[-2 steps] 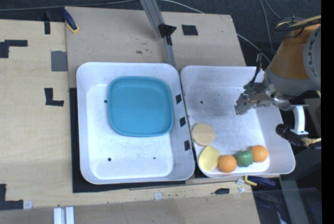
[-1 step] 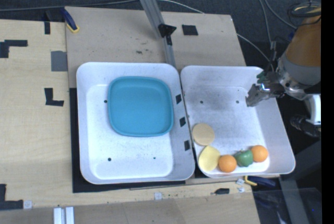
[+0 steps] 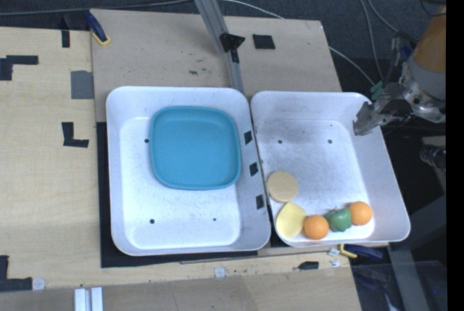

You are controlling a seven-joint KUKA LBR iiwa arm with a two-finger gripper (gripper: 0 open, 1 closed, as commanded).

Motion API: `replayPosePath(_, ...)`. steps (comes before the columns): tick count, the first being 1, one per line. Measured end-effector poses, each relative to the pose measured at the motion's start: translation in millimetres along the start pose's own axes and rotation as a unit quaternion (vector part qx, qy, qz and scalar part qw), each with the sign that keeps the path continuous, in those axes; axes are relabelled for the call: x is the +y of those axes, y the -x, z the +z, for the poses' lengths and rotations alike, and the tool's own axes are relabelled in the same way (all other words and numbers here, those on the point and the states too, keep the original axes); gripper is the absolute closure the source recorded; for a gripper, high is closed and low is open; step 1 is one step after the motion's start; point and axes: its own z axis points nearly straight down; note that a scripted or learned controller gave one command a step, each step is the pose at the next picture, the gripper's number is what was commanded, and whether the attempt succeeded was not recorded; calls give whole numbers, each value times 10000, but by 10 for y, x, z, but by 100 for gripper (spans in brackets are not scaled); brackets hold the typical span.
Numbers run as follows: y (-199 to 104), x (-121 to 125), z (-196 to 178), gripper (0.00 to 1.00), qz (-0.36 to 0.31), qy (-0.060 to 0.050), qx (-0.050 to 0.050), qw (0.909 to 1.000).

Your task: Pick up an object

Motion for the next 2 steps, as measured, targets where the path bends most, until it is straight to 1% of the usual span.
replayPosePath(1,-448,-10,124,100,-14,-26,9,10000)
replayPosePath(2,-999,-23,262,100,-18,-28,10,10000)
